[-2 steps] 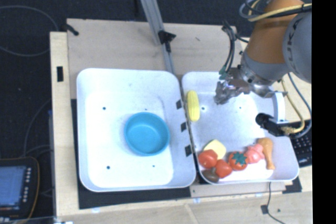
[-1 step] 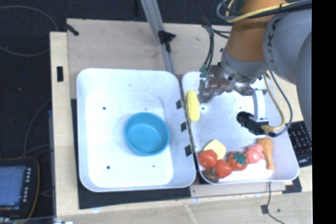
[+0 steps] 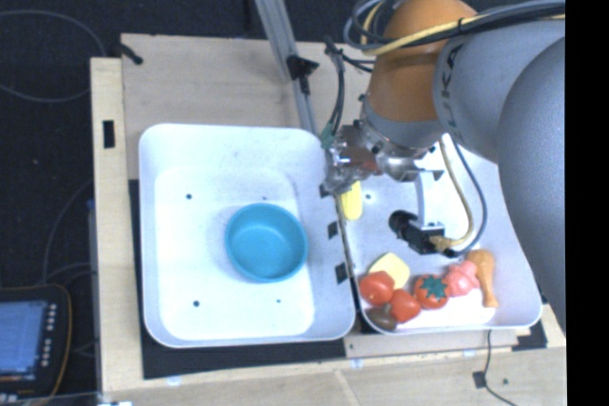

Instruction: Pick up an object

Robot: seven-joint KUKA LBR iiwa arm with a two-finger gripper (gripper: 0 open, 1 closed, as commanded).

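Hovering at the right bin (image 3: 514, 314)'s left edge, gripper (image 3: 344, 178) over a yellow object (image 3: 351, 203), finger state impossible to tell; toys (image 3: 428, 285) crowding the near edge.

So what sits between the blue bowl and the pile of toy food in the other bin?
In the camera view, just bare white floor of the left bin and the rims where both bins meet, between the blue bowl and the toy food.
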